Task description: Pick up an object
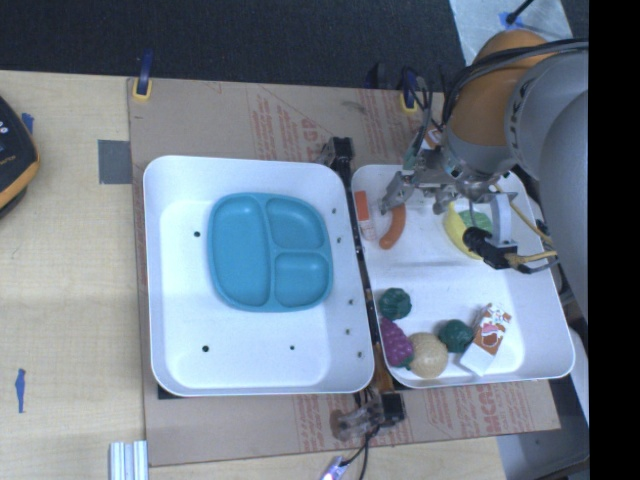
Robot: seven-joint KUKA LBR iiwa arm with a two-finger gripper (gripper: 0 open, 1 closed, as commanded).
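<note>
My gripper (415, 200) hangs over the far end of the right bin (540, 298) with its fingers spread apart and nothing between them. Just below and left of it lies an orange sausage-shaped toy (393, 228), apart from the fingers. A yellow banana (457, 231) with a green piece (478, 219) beside it lies under the right side of the wrist. Nearer the front are a dark green vegetable (394, 303), purple grapes (396, 343), a beige ball (428, 355), another green piece (455, 334) and a red and white carton (490, 330).
The left bin (170, 298) holds a blue divided plate (270, 250). A small orange item (361, 206) rests by the right bin's left wall. The arm's grey and orange body (520, 78) fills the upper right. The middle of the right bin is bare.
</note>
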